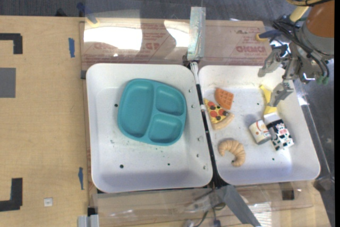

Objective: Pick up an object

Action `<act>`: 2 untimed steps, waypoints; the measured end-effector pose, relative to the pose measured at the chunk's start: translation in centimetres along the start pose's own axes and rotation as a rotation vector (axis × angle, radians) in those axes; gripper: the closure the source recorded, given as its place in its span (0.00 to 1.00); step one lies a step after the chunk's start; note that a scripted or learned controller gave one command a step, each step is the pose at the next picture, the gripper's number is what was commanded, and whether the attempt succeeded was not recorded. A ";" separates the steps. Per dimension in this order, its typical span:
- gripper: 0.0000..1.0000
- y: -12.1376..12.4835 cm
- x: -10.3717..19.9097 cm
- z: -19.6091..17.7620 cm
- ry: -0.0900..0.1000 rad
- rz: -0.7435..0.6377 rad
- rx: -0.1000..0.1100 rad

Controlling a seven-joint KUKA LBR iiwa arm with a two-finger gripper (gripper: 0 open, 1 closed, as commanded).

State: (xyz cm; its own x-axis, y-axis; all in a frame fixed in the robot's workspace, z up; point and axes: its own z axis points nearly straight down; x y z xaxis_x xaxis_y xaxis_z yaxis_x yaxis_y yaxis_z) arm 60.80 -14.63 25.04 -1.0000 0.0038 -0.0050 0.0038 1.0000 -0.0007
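Approach step, nothing grasped yet. Gripper (277, 78) hangs at 1 o'clock over right bin (305, 167), fingers spread apart, empty. Yellow piece (265, 94) lies just below. Next: drop straight down, straddle it, then close.

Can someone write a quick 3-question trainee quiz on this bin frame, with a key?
1. True or false: the teal divided plate lies in the right bin.
2. Which item lies nearest the front of the right bin: A waffle, B croissant, C pizza slice?
3. Fill in: the gripper is above the right bin's ____ corner.

Key: 1 false, it lies in the left bin. 2 B. 3 far right.
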 end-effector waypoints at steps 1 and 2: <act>0.00 0.9 3.2 16.2 -0.005 0.502 0.000; 0.00 1.8 11.4 16.1 -0.005 0.553 -0.001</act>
State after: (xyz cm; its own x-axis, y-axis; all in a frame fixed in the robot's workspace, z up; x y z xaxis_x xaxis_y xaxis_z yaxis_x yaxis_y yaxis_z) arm 49.50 -12.78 8.87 -0.8487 0.5288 -0.0091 0.5288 0.8487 0.0039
